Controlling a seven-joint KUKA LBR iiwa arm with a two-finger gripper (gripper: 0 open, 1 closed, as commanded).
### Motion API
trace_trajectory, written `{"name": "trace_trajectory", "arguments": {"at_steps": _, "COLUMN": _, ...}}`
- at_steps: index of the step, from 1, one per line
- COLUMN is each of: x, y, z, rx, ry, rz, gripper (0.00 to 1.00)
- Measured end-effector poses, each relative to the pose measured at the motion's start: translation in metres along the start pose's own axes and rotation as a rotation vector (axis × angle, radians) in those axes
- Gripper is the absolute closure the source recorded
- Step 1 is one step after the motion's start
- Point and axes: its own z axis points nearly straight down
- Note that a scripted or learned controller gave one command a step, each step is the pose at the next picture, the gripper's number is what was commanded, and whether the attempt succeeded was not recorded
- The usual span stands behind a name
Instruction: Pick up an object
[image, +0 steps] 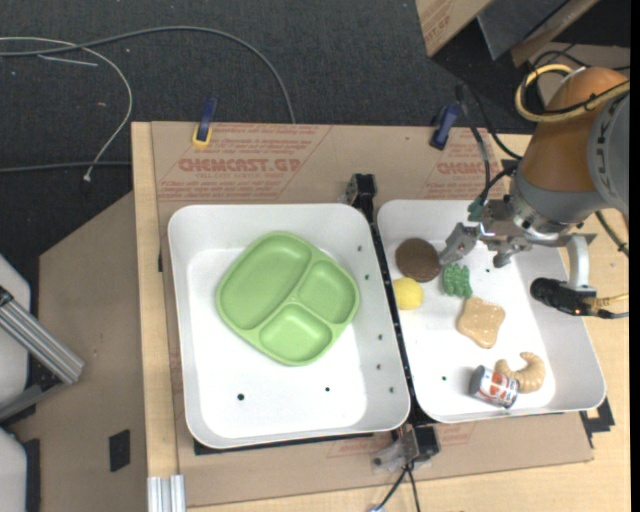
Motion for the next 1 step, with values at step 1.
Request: {"name": "trace_trajectory", "arguments": {"at_steps": 1, "x": -0.0017, "y": -0.0032, "z": 0.0629, "rx": 0.004, "ry": 0.001, "rz": 0.002, "gripper": 0.00}}
